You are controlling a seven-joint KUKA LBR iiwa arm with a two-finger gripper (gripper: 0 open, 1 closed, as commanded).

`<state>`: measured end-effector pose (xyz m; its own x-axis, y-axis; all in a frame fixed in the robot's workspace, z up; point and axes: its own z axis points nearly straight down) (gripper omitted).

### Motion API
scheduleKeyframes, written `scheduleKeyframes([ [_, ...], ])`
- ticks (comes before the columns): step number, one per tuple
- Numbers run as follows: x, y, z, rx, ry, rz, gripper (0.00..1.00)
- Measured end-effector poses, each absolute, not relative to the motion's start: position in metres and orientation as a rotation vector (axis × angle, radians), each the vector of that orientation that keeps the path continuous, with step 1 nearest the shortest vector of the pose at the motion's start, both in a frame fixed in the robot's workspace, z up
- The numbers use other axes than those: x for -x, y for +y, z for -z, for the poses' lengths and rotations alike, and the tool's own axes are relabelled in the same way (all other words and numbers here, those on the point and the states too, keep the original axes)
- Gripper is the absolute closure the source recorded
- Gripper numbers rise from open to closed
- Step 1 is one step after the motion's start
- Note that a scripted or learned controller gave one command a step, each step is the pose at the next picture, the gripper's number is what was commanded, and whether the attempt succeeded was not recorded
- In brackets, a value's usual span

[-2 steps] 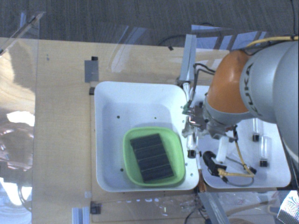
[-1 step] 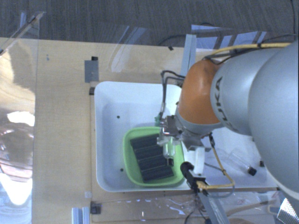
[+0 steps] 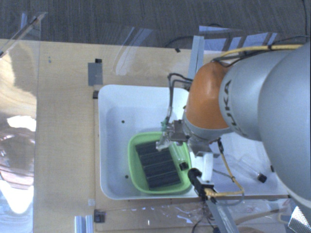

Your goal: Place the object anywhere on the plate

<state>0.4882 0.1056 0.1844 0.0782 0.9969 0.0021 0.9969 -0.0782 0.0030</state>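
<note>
The end effector (image 3: pixel 167 139) is seen at frame centre, above the green rectangular plastic plate (image 3: pixel 135 152); its state cannot be told. A dark ridged rectangular object (image 3: pixel 158 166) lies on the plate, so placement is judged essentially done, only withdrawal remaining.
</note>
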Motion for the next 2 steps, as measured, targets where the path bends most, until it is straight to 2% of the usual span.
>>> scheduleKeyframes([
  [2,-0.535,0.02,-0.185,-2.389,2.035,-0.008,0.0],
])
